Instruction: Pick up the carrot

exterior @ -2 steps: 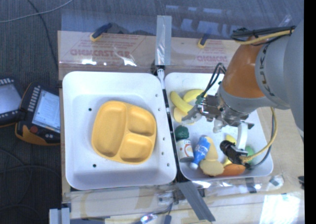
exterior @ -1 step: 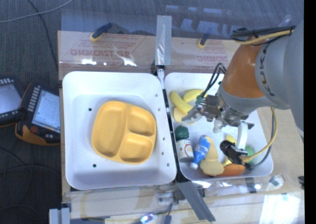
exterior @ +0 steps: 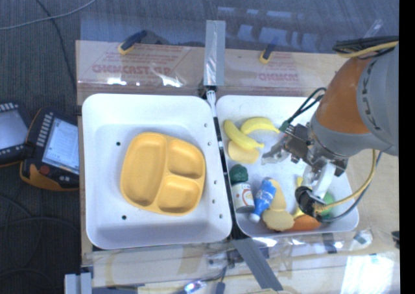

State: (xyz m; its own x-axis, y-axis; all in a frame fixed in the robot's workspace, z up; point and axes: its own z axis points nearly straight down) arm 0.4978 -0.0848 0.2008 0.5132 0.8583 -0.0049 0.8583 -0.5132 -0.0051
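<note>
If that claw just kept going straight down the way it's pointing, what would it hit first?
Probably the bare floor of the right bin, just beside the banana; the gripper is not above the carrot. Depth is hard to judge.

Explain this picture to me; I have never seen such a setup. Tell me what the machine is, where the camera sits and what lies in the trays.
One camera above the bench looks down at a slant. The grey and orange shape at right is a robot arm; its gripper hangs over the right bin. That bin holds bananas, a blue bottle and the orange carrot at its near edge. The left bin holds a yellow divided plate. The carrot is not held.
</note>
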